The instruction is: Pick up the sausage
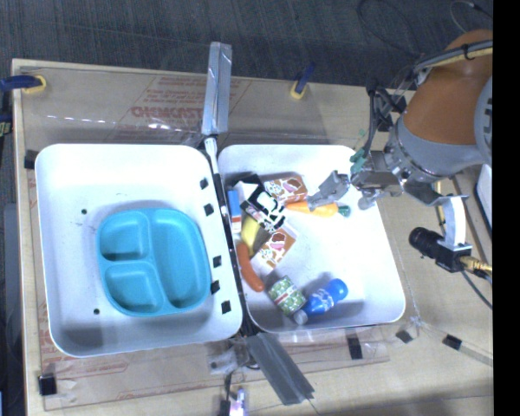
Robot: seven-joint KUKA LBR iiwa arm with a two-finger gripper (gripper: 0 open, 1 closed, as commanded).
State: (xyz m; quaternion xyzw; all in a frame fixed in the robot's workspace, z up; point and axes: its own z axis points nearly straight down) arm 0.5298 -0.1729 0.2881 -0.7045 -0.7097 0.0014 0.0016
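Both white bins [65, 319] look like smooth, slightly glossy plastic; the blue divided tray [152, 260] is matt plastic, and the desk [433, 310] shows pale bare wood.

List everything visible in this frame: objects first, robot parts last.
Bins: two, white, side by side on the bench.
Tray: one, blue, three compartments, in the left bin.
Sausage: one, orange-brown, right bin, along its left wall.
Bottle: one, blue, right bin, near the front.
Can: one, green-patterned, beside the bottle.
Carrot: one, orange, right bin, by the gripper.
Cartons: several, mixed colours, piled in the right bin.
Gripper: one, grey, over the right bin.
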